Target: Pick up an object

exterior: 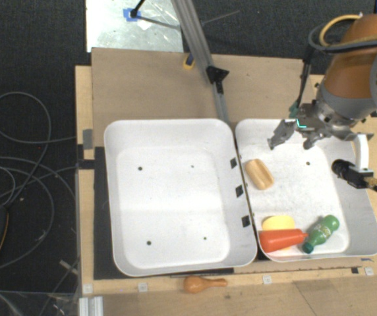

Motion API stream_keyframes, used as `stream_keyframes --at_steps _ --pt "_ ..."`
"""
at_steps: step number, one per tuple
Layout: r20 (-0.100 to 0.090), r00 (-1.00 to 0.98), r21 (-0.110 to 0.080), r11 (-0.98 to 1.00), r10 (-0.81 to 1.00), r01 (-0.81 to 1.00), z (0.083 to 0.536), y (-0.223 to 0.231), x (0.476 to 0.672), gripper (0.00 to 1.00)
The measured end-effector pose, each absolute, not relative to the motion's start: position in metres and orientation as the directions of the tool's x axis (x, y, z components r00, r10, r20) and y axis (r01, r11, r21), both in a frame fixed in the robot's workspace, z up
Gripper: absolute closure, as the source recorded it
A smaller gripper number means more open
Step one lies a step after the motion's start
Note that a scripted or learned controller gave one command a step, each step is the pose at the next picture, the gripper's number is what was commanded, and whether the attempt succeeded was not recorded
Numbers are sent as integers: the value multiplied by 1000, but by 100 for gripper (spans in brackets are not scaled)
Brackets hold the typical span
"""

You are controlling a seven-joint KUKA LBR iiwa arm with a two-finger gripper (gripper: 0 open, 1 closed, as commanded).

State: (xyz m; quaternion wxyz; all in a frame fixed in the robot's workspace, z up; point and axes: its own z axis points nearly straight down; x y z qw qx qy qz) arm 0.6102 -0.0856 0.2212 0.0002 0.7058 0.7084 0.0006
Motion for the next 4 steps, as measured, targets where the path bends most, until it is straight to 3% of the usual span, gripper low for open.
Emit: stream_keyframes --at_steps 3,4 --pt "0 -1 -2 1 1000 1000 89 -81 605 0" --pt "1 0 3 0 1000 1000 102 -81 606 100"
